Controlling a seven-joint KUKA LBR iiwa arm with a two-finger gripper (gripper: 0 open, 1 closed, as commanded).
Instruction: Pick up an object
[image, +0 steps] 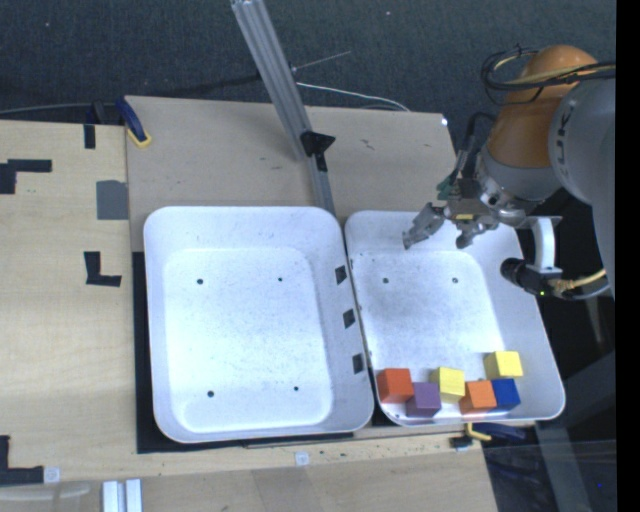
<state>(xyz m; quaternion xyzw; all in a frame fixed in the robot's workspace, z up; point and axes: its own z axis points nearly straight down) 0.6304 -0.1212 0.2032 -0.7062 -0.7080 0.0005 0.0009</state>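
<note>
Here my gripper (442, 232) hangs over the far edge of the right bin (520, 300), fingers spread wide, holding nothing. The coloured blocks (450, 388) sit clustered at the near edge, well apart from me.

I am seeing my arm (560, 110) reaching in from the right side of the view, its grey link filling the upper right corner. The orange band (535, 125) is sitting just above the wrist, bulging toward the camera. Below it the wrist is angling down and to the left, carrying the hand (445, 232). The hand is hanging with its two fingers (420, 230) spread apart, one pointing lower left and the other lower right, with nothing between them. Black cables are looping over the top of the orange section, and a white fitting is sticking out beside the wrist.
</note>
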